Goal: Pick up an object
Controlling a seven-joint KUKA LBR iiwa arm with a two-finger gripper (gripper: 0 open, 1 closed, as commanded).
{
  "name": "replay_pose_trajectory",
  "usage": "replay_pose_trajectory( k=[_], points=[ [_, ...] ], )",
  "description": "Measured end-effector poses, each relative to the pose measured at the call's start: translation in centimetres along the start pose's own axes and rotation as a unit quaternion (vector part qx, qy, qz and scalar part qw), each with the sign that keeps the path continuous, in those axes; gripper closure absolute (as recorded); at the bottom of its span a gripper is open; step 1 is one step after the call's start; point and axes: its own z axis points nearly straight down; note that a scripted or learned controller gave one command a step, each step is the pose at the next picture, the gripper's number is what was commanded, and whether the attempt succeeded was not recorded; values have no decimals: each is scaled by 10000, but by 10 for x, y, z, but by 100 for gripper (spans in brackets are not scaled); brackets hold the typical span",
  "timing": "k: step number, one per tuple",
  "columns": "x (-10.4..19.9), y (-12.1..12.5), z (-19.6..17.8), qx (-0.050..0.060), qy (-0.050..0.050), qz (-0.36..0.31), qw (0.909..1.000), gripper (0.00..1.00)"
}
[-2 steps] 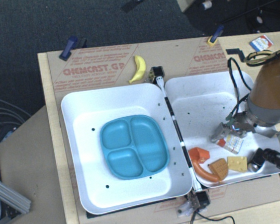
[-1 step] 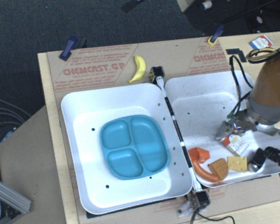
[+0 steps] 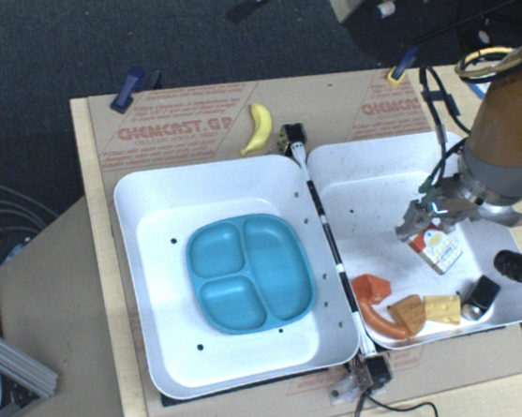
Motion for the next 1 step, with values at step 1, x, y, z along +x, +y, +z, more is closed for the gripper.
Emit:
replay_pose_trajectory(
  k=[1],
  points=[
    [90, -18, -71, 5, 4, -1, 10000, 100]
  ],
)
